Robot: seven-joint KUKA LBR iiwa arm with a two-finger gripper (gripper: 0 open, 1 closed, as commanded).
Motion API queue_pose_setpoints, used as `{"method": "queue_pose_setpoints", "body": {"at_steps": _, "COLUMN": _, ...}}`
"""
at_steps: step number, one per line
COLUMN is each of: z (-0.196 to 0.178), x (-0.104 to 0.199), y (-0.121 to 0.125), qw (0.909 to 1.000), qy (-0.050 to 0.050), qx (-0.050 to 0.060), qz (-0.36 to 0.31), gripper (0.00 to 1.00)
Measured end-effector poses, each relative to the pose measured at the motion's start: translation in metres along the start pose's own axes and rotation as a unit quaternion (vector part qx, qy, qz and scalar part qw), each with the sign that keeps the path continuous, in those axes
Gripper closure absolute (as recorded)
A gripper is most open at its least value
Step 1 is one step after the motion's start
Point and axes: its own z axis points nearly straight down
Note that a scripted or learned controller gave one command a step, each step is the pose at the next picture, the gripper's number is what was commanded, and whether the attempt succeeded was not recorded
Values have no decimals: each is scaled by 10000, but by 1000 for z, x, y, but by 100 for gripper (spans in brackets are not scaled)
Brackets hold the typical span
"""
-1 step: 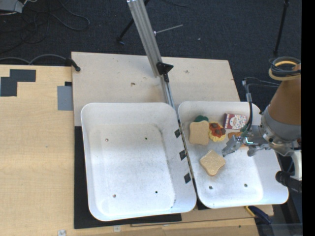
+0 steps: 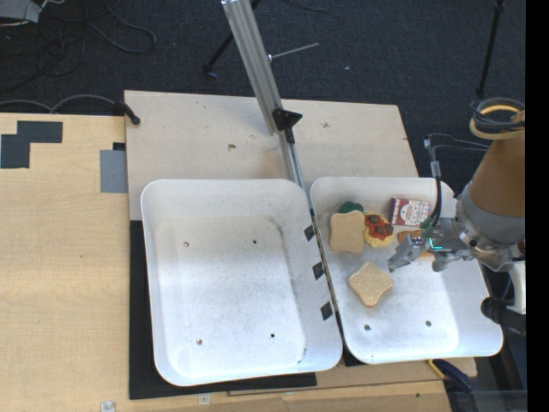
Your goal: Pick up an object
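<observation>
Bench, right bin [image 2: 429, 337] | gripper [image 2: 410, 254] over toast [image 2: 371, 283] | jaws state unclear, wrist blurred

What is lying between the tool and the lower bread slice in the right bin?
Nothing: in the camera view, only bare white bin floor separates the tool from the lower bread slice.

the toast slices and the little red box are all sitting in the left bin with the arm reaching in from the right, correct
Not quite: the camera view shows the two toast slices and the red box in the right bin, not the left bin. The arm does reach in from the right.
</observation>
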Motion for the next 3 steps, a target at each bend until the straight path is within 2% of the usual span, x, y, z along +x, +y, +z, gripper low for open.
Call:
{"method": "queue_pose_setpoints", "body": {"at_steps": 2, "z": 88, "x": 1, "y": -3, "qw": 10000, "qy": 6, "qx": 26, "qz": -12, "gripper": 0}}
{"method": "queue_pose_setpoints", "body": {"at_steps": 3, "z": 117, "x": 2, "y": -1, "qw": 10000, "qy": 10, "qx": -10, "qz": -10, "gripper": 0}}
